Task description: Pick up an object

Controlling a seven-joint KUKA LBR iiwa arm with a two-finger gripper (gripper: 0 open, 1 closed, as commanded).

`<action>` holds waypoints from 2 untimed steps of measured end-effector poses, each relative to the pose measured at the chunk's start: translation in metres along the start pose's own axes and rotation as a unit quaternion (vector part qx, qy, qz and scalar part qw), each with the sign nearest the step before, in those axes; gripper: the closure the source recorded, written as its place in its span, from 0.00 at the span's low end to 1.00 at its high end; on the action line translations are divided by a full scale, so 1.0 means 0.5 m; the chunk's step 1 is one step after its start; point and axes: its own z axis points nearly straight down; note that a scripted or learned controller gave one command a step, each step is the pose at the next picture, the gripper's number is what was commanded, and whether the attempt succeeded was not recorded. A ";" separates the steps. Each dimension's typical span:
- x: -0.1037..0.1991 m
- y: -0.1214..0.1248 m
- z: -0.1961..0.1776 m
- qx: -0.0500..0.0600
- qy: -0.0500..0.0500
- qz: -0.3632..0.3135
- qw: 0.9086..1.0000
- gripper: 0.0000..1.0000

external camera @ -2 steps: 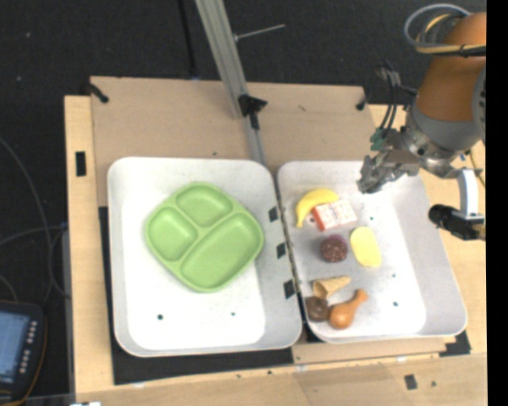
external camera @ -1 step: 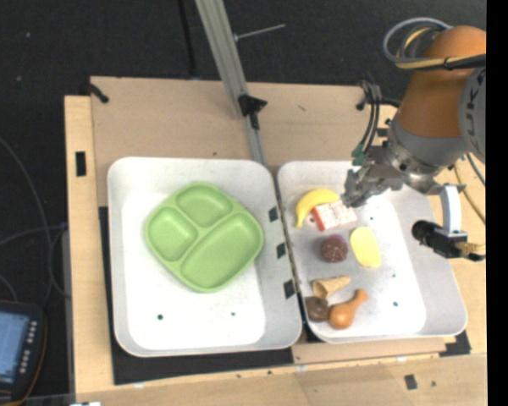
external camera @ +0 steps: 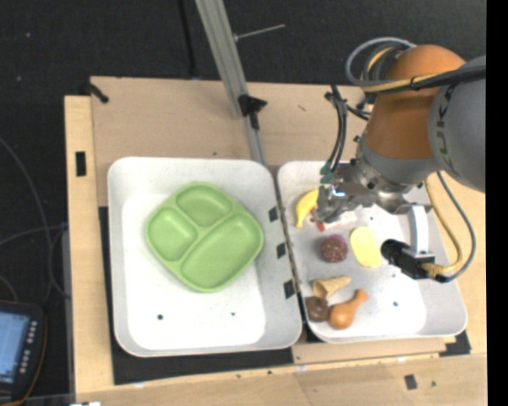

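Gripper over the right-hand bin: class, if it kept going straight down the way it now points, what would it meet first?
Most likely the banana, which lies right beside and partly under the gripper at the bin's upper left. Depth is hard to judge from above, so it might instead land on bare floor beside it.

Big wooden bench under both bins. Left white bin holds green plate with three sections, lying flat near middle. Silver pole slants from far edge down toward gap between bins, black clamp on it. Black floor around bench. Thin cables curl on floor at left. Small screen glows blue in near left corner.
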 end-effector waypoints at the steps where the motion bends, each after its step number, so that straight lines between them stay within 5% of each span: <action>1: 0.097 -0.039 0.020 0.000 0.000 0.000 1.000 1.00; 2: 0.194 -0.071 -0.008 -0.001 0.001 -0.001 1.000 1.00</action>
